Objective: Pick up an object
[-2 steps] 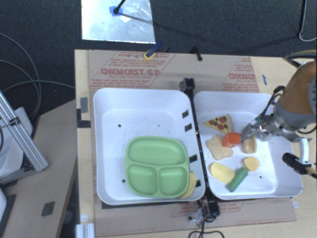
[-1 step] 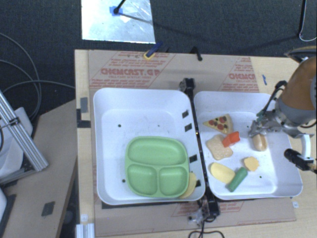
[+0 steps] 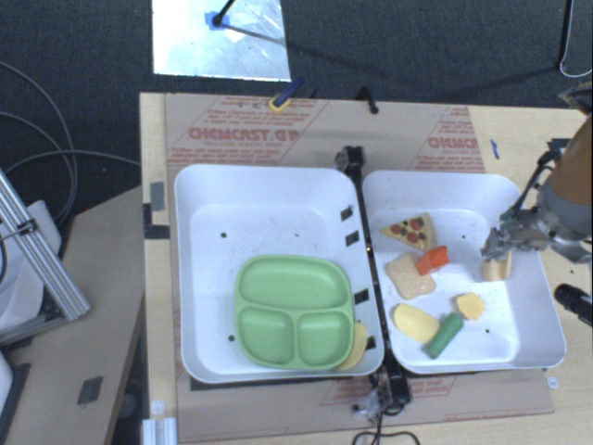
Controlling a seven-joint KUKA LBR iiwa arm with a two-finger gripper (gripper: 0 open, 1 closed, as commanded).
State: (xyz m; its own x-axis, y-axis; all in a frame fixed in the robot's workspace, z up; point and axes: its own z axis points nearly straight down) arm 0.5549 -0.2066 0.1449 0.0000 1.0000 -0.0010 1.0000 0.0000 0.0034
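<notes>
Nearest the front edge of the table, the right bin holds a green stick lying against a yellow oval piece, with a small yellow chip just beside them. Across the divider, the left bin carries a green divided plate toward its front, and a yellow piece peeks out from under the plate's right side.

Farther back in the right bin lie a tan cracker-like slab, an orange-red block touching it, and a pizza slice behind them. At that bin's right wall the end effector hangs low over a small tan piece; whether it is parted, closed, or gripping that piece cannot be told from here.

The step in hand looks like the descent or the grasp on the tan piece. The next move would call for a firm close around it and a straight lift clear of the wall, which stands near and could foul the grasp.

On the cardboard under the bins, toward the table's far edge, red print reads "CHEMCAST GP", upside down and repeated at the far right.
</notes>
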